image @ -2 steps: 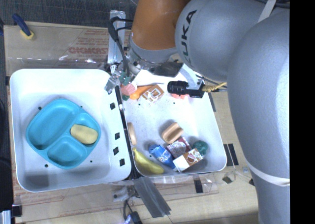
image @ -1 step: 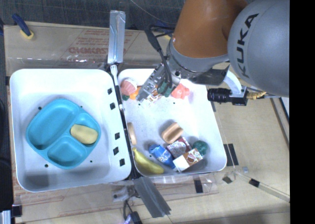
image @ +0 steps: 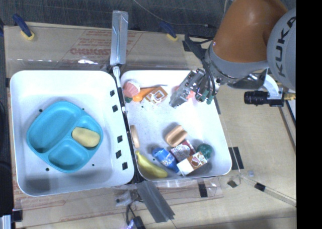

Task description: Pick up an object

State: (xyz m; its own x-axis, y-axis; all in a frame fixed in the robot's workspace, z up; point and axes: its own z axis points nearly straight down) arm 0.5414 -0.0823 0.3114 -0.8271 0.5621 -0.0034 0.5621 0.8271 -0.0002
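Gripper (image: 182, 93) above right bin (image: 221, 142), near hot dog (image: 175, 134)

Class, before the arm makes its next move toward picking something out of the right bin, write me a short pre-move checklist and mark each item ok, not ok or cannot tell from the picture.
1. Gripper is over the right bin, near its upper edge: ok.
2. Whether the jaws are open or shut: cannot tell, the view is too blurred there.
3. Nothing visibly held by the gripper: ok.
4. Candidate objects present: hot dog bun lies apart from the others in mid bin; banana lies against the lower wall: ok.
5. Free room around the lower cluster near the teal ball: not ok, items are packed touching.
6. Left bin's blue tray stays out of the arm's path: ok.
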